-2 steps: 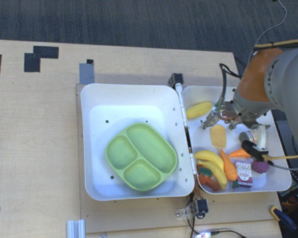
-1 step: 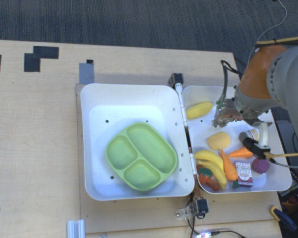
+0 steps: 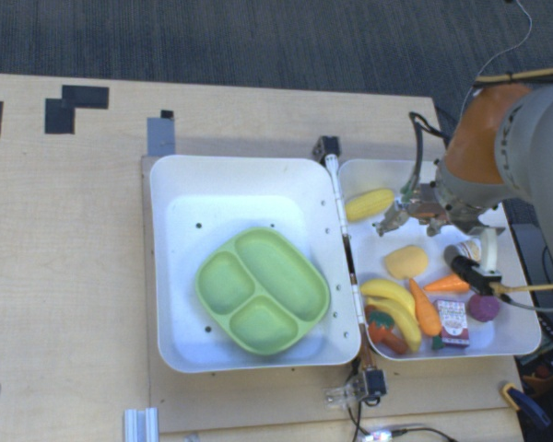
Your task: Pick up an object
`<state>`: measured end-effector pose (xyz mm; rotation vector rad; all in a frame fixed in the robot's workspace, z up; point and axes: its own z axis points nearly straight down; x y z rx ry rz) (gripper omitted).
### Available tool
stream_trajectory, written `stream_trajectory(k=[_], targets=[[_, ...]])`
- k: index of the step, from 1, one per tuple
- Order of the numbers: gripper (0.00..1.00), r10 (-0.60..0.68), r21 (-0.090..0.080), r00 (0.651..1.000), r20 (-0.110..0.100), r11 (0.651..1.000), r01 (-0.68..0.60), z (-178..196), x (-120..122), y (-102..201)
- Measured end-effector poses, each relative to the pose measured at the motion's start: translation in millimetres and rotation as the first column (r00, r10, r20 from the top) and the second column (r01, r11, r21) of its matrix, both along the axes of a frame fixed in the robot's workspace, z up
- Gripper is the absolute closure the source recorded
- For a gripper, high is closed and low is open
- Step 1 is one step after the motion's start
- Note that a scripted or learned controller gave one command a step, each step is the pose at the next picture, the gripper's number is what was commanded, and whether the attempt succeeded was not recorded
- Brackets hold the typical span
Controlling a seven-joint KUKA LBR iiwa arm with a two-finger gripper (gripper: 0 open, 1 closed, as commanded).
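The gripper hangs with its fingers apart, gripping nothing. Just beside it lies a yellow toy corn (probably light, hard, smooth plastic); I would grasp across its narrow middle.

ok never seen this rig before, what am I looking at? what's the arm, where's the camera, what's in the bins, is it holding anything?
One fixed camera looks down at a slant on a wooden bench with two shallow white bins side by side. The grey arm with the orange band is a KUKA iiwa robot reaching in from the right. Its two-finger gripper hangs over the right bin. The left bin holds a green divided plate. The right bin holds toy food: a corn cob, a potato-like lump, a banana, a carrot, a small red carton and a purple piece. I see nothing between its fingers.
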<state>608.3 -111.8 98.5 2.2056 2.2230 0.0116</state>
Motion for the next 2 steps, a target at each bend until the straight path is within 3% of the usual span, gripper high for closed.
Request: stream_trajectory(k=[1, 2], targets=[[0.00, -0.006, 0.001, 1.000, -0.006, 1.000, 0.006, -11.4, -64.9, -2.7], [1.00, -0.005, 0.000, 1.000, 0.000, 1.000, 0.005, 0.0, -63.0, -2.3]])
